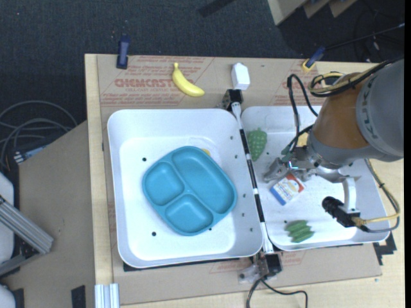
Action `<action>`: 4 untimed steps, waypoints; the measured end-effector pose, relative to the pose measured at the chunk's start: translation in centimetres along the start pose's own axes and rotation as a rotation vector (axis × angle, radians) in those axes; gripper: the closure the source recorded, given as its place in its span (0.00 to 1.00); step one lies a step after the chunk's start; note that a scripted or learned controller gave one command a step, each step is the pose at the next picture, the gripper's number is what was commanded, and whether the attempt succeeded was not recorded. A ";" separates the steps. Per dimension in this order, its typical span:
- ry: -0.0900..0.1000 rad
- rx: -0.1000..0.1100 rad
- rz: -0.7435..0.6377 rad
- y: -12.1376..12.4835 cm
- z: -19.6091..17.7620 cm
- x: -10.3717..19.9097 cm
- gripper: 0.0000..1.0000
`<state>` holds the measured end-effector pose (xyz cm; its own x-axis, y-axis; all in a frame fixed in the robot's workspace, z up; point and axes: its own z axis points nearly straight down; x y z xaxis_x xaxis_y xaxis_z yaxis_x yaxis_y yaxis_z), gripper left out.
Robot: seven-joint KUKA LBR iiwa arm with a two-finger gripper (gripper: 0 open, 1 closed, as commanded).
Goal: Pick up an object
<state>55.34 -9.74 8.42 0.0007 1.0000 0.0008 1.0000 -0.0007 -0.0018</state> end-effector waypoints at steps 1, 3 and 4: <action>-0.001 -0.004 0.000 1.0 0.0 0.2 0.00; 0.000 0.001 0.000 -0.9 0.0 -0.9 0.00; 0.000 -0.002 0.000 -0.9 -1.0 -0.9 1.00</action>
<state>54.47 -10.66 9.44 0.0005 1.0000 0.0005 1.0000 -0.0005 -0.0003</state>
